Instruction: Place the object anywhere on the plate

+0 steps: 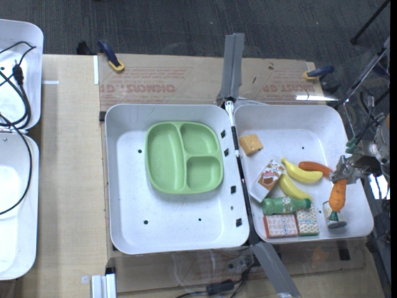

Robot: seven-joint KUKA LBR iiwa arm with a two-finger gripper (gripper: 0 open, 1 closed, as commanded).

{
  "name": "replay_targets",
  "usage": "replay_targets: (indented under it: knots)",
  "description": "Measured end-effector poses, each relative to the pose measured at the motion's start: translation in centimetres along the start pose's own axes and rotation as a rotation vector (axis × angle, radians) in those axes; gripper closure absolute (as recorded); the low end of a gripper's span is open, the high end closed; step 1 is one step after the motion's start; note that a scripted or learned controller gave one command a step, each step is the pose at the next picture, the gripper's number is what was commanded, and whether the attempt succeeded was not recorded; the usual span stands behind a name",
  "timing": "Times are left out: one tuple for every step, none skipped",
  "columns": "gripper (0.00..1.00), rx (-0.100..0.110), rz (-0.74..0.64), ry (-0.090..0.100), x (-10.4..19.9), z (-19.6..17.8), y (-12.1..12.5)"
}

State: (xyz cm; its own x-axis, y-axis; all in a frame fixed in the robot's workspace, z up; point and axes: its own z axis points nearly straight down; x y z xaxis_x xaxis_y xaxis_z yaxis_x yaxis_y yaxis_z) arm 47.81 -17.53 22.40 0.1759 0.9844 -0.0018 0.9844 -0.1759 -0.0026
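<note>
A carrot [337, 195] appears to be gripped between the jaws of the gripper [340, 177] at the right bin's [291, 124] far edge. A carry leftward to the green plate [184, 156] is called for next.

Red lettering, upside down and mirrored, runs across the cardboard sheet [205, 79] behind the two bins; its words cannot be reliably read.
</note>
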Motion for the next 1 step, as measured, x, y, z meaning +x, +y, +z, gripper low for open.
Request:
replay_targets:
  knots:
    - [1.00, 0.000, -0.050, 0.001, 11.92, -0.86, -0.39]
